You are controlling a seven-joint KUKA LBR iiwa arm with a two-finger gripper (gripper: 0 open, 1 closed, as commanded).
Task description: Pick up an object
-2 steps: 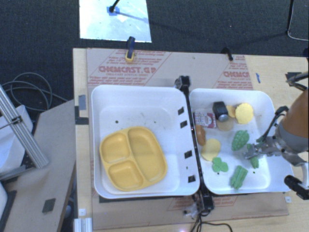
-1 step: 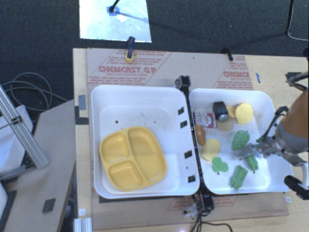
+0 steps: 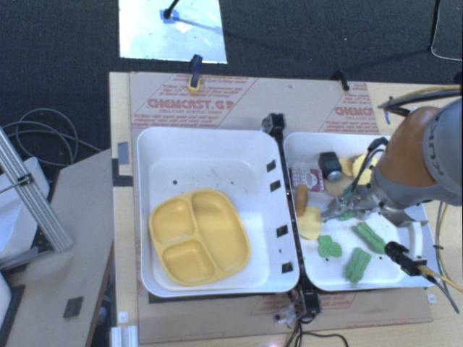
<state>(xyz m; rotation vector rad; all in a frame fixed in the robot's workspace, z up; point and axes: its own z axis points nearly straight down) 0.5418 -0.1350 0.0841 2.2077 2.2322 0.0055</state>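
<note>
My gripper is low in the right bin, among the toy foods near its middle. Just left of it lie a pale yellow piece and an orange carrot. A cream round piece sits just behind it. Three green items are in front: one small, one long and one slanted. A black cylinder and a yellow piece lie at the back. The grey arm with its orange band hides the bin's right part.
The left bin holds a yellow compartment tray at its front left. A red and white packet lies by the divider between the bins. Cables and a black connector trail at the right bin's front right.
</note>
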